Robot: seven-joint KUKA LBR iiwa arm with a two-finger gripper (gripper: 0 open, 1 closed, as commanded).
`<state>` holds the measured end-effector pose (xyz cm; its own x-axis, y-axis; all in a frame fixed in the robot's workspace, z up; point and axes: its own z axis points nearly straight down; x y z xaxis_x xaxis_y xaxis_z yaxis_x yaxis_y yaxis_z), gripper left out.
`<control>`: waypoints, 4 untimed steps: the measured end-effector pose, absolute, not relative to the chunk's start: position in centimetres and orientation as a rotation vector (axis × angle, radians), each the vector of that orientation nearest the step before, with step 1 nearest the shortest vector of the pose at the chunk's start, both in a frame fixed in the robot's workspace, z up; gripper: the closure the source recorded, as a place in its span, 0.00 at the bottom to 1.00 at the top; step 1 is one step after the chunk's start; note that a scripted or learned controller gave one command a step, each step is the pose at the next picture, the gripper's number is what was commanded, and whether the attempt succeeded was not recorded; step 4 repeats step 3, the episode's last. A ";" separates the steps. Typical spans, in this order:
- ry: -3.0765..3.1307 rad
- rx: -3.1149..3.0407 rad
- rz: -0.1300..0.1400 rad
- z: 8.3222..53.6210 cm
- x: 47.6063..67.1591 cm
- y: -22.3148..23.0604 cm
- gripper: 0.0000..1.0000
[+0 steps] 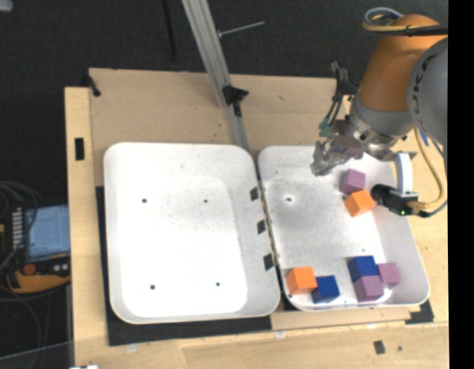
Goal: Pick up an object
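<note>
Blocks are scattered in the right bin [398,241]: a purple block [352,181] and an orange block [360,202] lie near the far right side, just beside the gripper [327,160]. Whether the fingers are open or closed cannot be told. Along the near edge are seen an orange block [302,279] touching a blue block [325,288], a second blue block [363,267], and two purple blocks [369,287] [389,274]. The left bin [175,229] sits alongside on the desk [145,106].
</note>
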<state>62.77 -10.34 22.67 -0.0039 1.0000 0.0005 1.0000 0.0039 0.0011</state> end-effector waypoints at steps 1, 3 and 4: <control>2.228 2.213 0.002 22.1 63.9 -4.9 1.00; 2.229 2.213 0.004 21.9 64.6 6.6 1.00; 2.229 2.213 0.004 21.9 64.6 6.6 1.00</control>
